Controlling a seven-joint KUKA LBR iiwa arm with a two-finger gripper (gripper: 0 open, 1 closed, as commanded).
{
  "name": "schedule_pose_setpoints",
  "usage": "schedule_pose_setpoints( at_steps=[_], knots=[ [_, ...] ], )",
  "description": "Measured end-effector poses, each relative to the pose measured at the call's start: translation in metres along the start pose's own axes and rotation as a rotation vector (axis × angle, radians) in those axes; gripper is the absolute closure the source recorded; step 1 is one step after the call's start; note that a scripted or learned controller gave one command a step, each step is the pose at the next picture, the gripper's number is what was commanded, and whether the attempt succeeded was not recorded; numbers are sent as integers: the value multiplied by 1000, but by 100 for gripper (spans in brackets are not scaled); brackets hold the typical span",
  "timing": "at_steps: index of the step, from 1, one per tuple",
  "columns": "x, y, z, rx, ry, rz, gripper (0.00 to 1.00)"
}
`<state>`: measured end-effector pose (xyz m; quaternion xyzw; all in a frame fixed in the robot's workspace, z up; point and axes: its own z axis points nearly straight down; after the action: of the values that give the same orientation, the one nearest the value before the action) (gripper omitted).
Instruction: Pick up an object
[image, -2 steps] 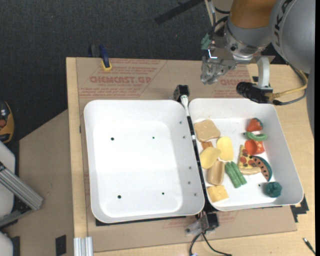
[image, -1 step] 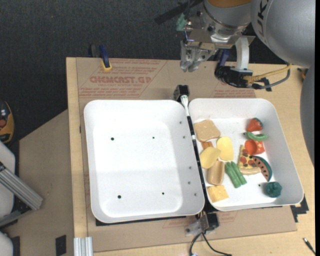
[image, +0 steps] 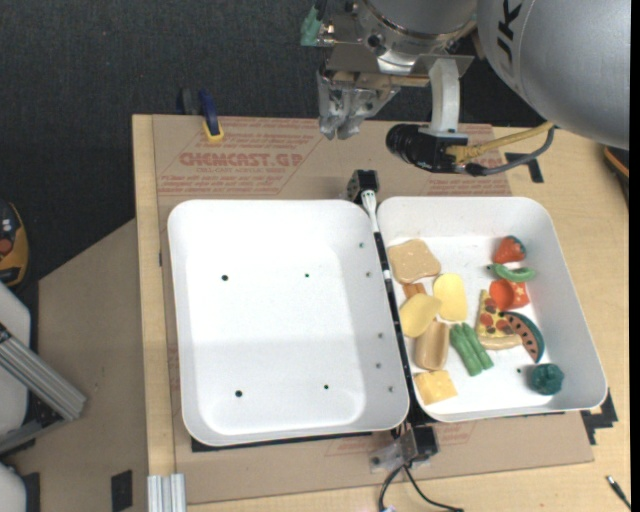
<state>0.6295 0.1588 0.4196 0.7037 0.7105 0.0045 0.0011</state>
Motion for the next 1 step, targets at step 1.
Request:
schedule_pose_setpoints(
  at_steps=[1],
  knots=[
    [71,14,-46,0,-1,3,100]
  ],
)
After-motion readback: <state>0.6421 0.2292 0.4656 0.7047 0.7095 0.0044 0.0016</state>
